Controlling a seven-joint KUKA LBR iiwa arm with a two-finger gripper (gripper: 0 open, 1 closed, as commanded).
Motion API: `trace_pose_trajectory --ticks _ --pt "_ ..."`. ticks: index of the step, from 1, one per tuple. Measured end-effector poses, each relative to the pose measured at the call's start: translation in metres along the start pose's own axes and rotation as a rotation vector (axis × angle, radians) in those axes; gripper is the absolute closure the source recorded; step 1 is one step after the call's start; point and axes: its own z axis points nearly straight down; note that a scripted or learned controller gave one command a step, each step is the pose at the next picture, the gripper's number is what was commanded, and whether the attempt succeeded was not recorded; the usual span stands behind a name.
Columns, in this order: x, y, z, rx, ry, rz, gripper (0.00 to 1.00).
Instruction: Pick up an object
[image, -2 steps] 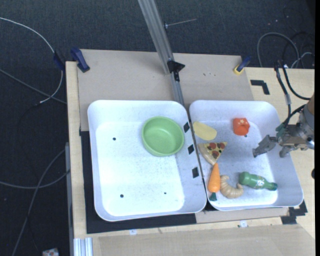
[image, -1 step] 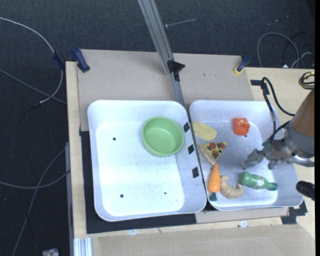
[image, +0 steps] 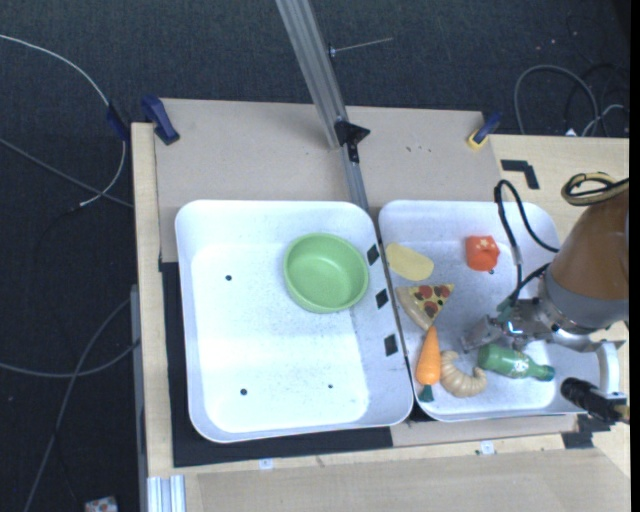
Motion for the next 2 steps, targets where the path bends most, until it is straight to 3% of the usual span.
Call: trace_pose_trajectory --ticks 1,2 --pt "0.001 -0.001 -0.002 -0.003 0.001 0.001 0.00" --pt "0.002 0.000 -0.013 -0.006 0.001 0.001 1.00"
